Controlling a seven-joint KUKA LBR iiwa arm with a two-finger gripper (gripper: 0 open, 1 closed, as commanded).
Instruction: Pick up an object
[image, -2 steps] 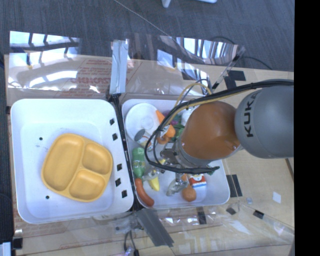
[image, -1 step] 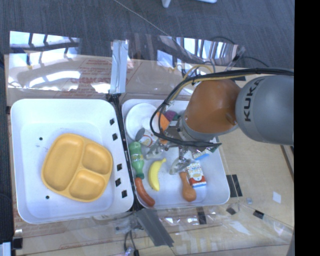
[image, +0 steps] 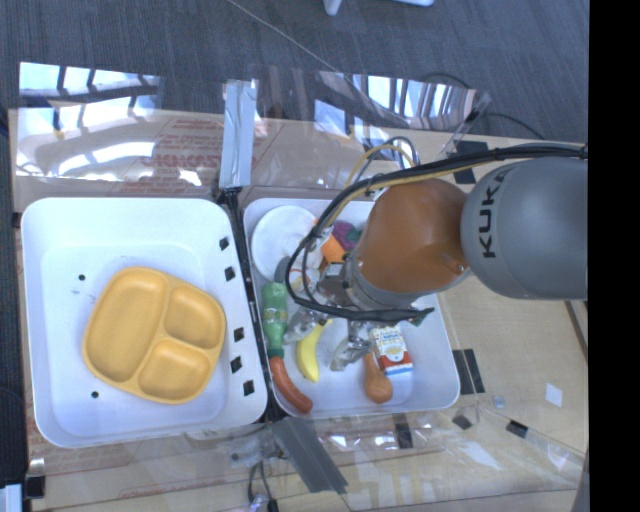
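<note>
1. The grey arm (image: 525, 230) enters from 3 o'clock, its orange band (image: 410, 235) hanging over the middle of the right bin (image: 440, 385).
2. The gripper (image: 350, 352) reaches down into that bin's lower half; whether the fingers are apart or together cannot be told, and nothing is visibly clamped between them.
3. A yellow banana (image: 309, 355) lies just at 9 o'clock of the gripper.
4. A small carton (image: 392, 352) with a red top sits just at 3 o'clock of the gripper, with a brown item (image: 376, 385) at 6 o'clock of the carton.
5. A green bottle (image: 274, 308) lies along the bin's left wall, and a red-orange sausage-like piece (image: 289, 388) lies at 6 o'clock of it.
6. A white plate (image: 280, 240) rests in the bin's upper left part, partly under the arm.
7. The left bin (image: 60, 240) holds a yellow divided tray (image: 153, 333), well apart from the gripper at 9 o'clock.
</note>
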